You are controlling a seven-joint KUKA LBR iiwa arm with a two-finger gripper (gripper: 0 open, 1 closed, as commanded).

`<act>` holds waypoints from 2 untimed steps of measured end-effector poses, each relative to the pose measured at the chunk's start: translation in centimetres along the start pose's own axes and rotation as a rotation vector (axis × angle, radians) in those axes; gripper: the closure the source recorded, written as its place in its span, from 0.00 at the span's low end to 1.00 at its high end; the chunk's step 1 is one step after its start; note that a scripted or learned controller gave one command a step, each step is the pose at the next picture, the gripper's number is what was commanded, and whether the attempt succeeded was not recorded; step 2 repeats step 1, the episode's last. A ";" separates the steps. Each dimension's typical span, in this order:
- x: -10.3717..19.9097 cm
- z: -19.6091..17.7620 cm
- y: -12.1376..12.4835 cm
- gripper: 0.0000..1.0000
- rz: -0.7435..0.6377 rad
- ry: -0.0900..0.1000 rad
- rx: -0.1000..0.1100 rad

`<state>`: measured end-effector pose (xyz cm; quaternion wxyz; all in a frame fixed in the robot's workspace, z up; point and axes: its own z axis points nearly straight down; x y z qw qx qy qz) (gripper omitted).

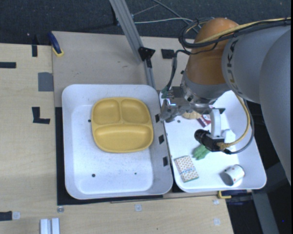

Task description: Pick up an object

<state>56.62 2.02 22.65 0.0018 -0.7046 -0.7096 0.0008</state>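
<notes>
Gripper (185, 112) hangs low over the upper-left corner of the right bin (249, 177), its grasp state hidden beneath the wrist, so I cannot tell whether it holds anything. Largest is the yellow divided plate (122, 124) in the left bin (75, 130). Smaller candidates lie in the right bin: a patterned packet (186, 168), a green piece (201, 153), a small cup (233, 174). This looks like the reach-and-descend step; next comes closing squarely on one object.
</notes>
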 end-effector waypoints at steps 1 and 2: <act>5.5 0.8 -0.7 1.00 0.000 -0.001 0.000; 5.5 0.8 -0.7 1.00 0.000 -0.001 0.000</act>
